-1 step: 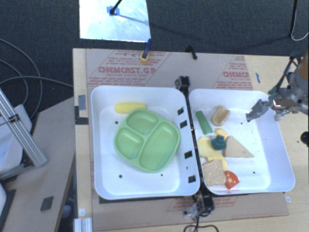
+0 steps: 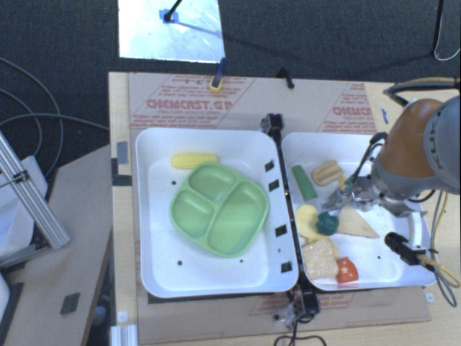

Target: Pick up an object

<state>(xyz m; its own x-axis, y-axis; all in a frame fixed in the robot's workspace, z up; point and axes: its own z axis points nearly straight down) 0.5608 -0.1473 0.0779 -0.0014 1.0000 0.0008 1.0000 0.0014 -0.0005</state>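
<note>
The right bin [image 2: 380,264] holds several toy foods: a green stick [image 2: 303,182], a tan bun [image 2: 326,172], a yellow round piece [image 2: 306,218], a teal lump [image 2: 327,224], a pale cheese wedge [image 2: 356,225], a bread slice [image 2: 320,256] and a small red piece [image 2: 346,270]. My gripper [image 2: 344,195] is low in this bin, just above and to the right of the teal lump and at the cheese wedge's near tip. The arm's orange band [image 2: 412,132] rises behind it. Nothing is seen held.
The left bin [image 2: 155,215] carries a green divided plate [image 2: 220,207] and a yellow corn-like piece [image 2: 194,161] at its back. A black divider [image 2: 282,193] separates the bins. A black part of the arm [image 2: 403,245] overhangs the right bin's right side.
</note>
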